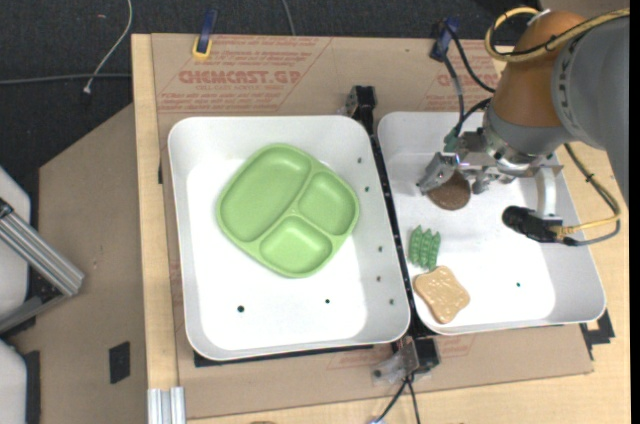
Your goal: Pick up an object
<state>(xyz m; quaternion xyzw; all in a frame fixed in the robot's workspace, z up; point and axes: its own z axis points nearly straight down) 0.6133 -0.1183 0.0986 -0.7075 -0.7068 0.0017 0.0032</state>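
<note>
In the right bin (pixel 540 297) lie three small objects. A brown round piece (pixel 450 197) rests near the bin's upper left. A small green ridged piece (pixel 425 247) lies below it, and a tan toast-shaped piece (pixel 441 294) sits at the front left corner. My gripper (pixel 455 176) hangs right over the brown piece, touching or nearly touching its top edge. The arm's orange band (pixel 530 72) rises behind it to the right.
The left bin (pixel 200 312) holds a green divided plate (pixel 288 209) in its middle. A black divider (pixel 385 222) with clamps runs between the bins. A black connector with a yellow cable (pixel 535 224) hangs off the wrist over the right bin. Cardboard lies under both bins.
</note>
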